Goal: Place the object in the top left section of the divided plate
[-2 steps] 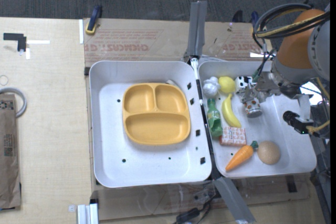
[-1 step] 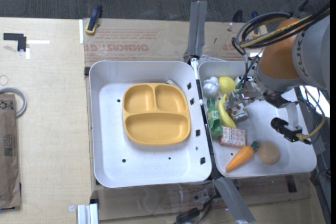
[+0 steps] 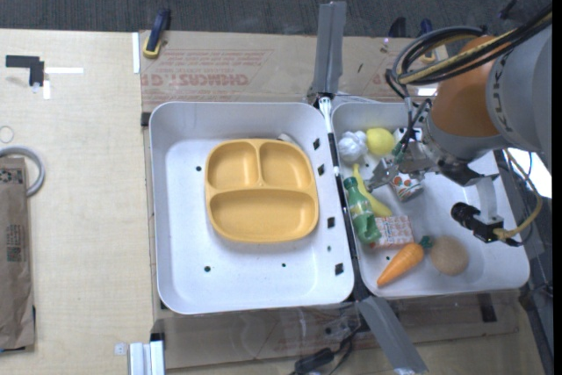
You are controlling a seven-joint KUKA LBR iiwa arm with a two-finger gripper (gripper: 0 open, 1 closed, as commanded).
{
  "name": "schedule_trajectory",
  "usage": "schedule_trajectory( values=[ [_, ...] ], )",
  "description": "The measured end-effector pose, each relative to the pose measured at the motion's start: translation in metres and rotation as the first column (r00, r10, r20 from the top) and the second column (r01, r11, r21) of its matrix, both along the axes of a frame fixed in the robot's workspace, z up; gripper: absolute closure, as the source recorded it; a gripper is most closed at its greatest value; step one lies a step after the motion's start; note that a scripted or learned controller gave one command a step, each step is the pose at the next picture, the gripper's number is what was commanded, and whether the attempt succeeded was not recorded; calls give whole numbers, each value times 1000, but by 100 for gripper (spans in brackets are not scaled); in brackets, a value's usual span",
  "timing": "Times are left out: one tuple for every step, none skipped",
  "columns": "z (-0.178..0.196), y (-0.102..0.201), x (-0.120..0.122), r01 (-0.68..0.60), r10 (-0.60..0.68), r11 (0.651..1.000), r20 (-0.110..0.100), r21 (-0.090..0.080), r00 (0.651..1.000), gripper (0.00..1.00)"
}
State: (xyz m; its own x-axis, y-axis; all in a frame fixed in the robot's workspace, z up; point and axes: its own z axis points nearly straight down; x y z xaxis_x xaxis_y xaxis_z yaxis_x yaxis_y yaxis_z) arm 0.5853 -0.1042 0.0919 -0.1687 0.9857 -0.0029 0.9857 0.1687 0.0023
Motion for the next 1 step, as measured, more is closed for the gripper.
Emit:
schedule_trajectory(
  values=[
    [97,39,-67,-3,3,1000,-7,2,1000,0]
  ],
)
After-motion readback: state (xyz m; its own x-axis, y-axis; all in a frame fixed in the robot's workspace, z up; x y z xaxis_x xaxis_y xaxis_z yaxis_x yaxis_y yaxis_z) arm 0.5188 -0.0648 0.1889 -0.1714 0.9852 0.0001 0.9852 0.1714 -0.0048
